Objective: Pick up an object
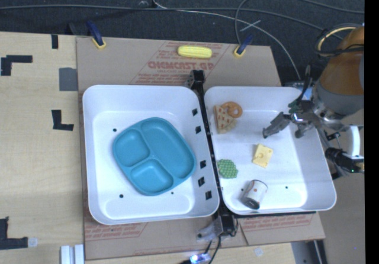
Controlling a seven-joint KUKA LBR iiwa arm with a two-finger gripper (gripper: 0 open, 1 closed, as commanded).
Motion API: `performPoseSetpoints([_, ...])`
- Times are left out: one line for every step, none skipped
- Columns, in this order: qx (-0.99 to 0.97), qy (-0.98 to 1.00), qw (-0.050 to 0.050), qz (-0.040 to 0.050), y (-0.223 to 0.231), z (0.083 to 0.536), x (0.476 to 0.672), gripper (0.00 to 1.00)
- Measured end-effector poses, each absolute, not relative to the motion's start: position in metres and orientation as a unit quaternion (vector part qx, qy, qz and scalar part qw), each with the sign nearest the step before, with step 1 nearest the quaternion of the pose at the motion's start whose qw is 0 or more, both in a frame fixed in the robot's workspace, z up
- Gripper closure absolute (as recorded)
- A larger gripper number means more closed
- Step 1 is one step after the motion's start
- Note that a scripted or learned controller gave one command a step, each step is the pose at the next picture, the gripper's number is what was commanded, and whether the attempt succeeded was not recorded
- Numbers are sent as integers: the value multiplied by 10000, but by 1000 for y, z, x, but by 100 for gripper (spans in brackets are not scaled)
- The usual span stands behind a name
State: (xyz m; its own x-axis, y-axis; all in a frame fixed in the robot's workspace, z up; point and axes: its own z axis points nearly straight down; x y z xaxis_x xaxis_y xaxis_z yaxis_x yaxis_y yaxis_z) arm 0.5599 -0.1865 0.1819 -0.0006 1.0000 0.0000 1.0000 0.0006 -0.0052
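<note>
Hand (286,126) hovered open and empty over the right white plastic bin (314,198), up and to the right of the yellow cheese-like wedge (263,155). Descending there would likely close on bare floor; a skewed approach might shove the wedge aside.

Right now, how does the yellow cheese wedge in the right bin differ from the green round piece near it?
The yellow cheese wedge is angular with flat faces, while the green round bumpy piece is rounded and textured. The wedge lies out on the floor of the right white bin; the green piece sits against that bin's left wall. The wedge is also closer to the claw. Both are small toy-like pieces lying loose in the same bin.
</note>
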Motion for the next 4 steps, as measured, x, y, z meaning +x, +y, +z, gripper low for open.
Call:
performPoseSetpoints([-7068, -7074, 30, 23, -182, 122, 550, 0])
performPoseSetpoints([-7065, -7077, -8, 9, -181, 83, 551, 0])
performPoseSetpoints([-7067, -7076, -26, 3, -182, 96, 552, 100])
performPoseSetpoints([-7067, -7075, -13, -5, -186, 150, 562, 100])
